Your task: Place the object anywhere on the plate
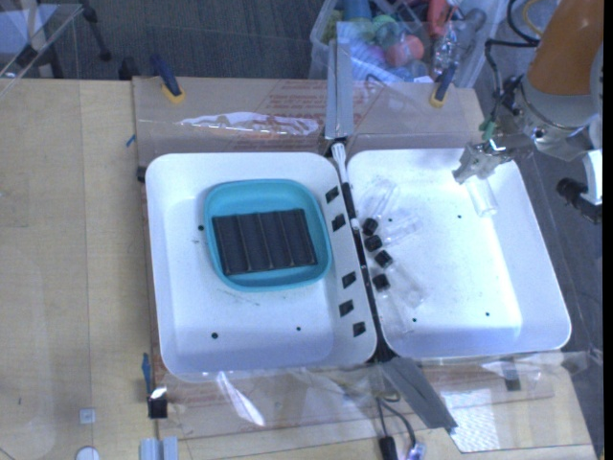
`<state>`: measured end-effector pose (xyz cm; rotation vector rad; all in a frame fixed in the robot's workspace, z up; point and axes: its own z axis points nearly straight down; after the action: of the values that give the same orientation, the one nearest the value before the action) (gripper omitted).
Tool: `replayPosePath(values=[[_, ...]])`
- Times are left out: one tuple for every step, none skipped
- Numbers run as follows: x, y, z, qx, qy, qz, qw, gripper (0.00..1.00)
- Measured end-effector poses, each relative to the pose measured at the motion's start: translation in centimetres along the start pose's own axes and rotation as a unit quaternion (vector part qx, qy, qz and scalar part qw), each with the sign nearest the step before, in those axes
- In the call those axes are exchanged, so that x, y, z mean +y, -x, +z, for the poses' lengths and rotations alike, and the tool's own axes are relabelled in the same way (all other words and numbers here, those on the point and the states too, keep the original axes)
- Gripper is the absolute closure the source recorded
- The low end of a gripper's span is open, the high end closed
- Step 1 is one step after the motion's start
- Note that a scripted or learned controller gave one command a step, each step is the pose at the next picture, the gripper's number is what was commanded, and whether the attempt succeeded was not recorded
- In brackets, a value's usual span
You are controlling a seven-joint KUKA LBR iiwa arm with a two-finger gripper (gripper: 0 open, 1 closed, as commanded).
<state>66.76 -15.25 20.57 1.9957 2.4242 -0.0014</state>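
Hovering over the far right corner of the right shallow white bin (498,305): grey two-finger gripper (476,166), finger state unclear. Lying in the left shallow white bin (182,324): teal rectangular plate (218,207) bearing a dark ribbed slab (263,241).

A robotics lab is showing here: a wooden bench (57,257) is carrying two taped-down white bins (460,324), cables are trailing, and a clear tub of toys (412,17) is sitting behind.
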Motion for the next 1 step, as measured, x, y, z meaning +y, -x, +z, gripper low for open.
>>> replayPosePath(values=[[0.0,0.01,-0.02,0.0,0.0,0.0,1.0,0.0]])
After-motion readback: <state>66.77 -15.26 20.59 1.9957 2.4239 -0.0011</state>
